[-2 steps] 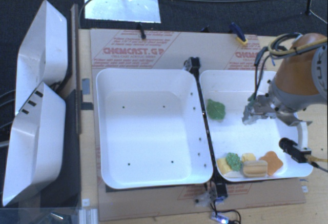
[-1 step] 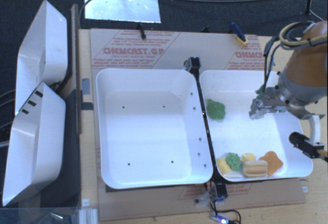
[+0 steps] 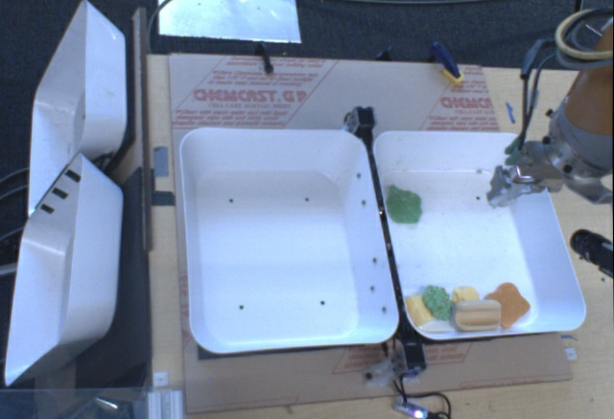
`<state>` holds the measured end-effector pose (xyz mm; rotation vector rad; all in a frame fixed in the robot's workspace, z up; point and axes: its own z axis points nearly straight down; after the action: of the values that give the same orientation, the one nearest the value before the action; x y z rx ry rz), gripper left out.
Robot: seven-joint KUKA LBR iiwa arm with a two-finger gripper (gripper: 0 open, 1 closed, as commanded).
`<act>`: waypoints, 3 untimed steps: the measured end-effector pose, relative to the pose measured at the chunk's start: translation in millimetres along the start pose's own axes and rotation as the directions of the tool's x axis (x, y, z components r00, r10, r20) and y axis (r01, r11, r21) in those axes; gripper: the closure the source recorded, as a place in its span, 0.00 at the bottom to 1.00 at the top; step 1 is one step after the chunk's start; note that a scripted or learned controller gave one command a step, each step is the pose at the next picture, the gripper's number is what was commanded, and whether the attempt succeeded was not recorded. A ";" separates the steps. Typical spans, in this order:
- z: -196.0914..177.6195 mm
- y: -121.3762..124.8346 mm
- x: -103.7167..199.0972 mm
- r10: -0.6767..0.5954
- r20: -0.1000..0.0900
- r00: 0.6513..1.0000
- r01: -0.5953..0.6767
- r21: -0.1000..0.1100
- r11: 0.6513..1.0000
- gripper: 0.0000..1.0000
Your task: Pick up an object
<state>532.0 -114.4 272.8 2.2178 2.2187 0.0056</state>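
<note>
My gripper [image 3: 506, 185], fingers' state I cannot tell, hangs at the right bin's [image 3: 552, 225] far-right rim; the green lump [image 3: 404, 206] lies left of it, apart.

The arm [image 3: 585, 110] reaches in from the right; its gripper [image 3: 507, 185] hangs over the right bin's [image 3: 547, 244] far right edge.

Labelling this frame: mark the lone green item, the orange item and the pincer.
Lone green item [image 3: 404, 206]: camera view, its middle, right bin.
Orange item [image 3: 509, 303]: camera view, its middle, right bin's near edge.
Pincer [image 3: 504, 191]: camera view, at its tips.
</note>
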 end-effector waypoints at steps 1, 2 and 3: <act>-19.4 0.5 -0.2 0.000 0.000 1.000 0.000 0.003 1.000 1.00; 1.6 4.7 42.4 -0.003 -0.001 1.000 0.003 0.006 1.000 1.00; 21.5 11.8 88.6 -0.004 -0.002 1.000 0.004 0.007 1.000 1.00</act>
<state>544.0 -25.8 251.2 2.2179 2.2269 0.0000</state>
